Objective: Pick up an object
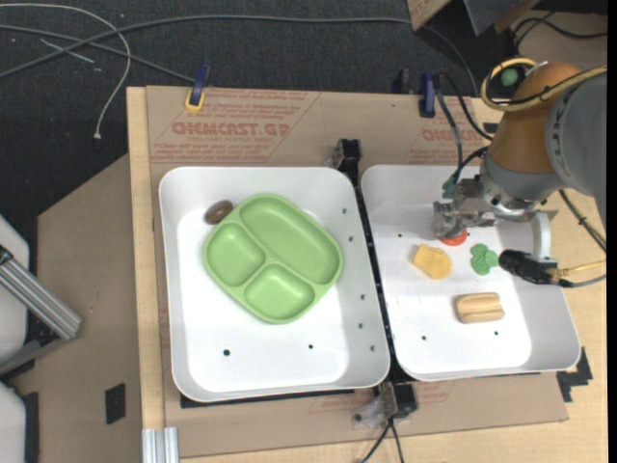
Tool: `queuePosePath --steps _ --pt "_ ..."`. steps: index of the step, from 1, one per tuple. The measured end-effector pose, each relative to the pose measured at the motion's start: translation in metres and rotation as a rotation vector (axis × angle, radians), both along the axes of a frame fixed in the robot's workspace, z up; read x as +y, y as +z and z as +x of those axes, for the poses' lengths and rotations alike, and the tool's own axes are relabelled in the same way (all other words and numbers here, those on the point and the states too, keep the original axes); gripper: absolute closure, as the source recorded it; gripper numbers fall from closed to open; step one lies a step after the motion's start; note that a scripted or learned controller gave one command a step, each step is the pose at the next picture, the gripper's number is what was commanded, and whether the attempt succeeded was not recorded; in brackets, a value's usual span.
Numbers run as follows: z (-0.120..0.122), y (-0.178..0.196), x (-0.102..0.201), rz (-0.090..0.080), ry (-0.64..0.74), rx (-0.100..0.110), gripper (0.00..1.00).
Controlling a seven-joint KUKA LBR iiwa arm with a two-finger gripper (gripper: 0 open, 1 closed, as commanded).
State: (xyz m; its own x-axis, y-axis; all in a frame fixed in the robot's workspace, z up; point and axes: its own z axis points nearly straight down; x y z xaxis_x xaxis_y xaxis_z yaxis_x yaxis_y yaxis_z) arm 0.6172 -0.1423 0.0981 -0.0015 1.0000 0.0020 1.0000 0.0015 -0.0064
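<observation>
In the right bin (415, 340) lie a yellow piece (432, 261), a tan bread-like roll (479, 308), a small green item (482, 258) and a red-orange item (455, 234). My gripper (449, 222) hangs low over the red-orange item, which shows partly under its tip. The grey arm with its orange band (525, 138) comes in from the right above it. In the left bin (193, 355) rests a green divided plate (273, 257), and a small brown object (220, 211) lies at the plate's upper left.
A black clamp (347, 152) stands between the bins at the back. Black and yellow cables (540, 270) run along the right bin's right side. Blue clips (200, 85) hold the cardboard base at its far edge.
</observation>
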Motion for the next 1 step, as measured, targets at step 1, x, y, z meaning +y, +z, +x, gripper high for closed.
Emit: queuePosePath --steps 1 --pt "0.0018 0.0154 -0.0004 -0.001 -0.001 -0.008 1.0"
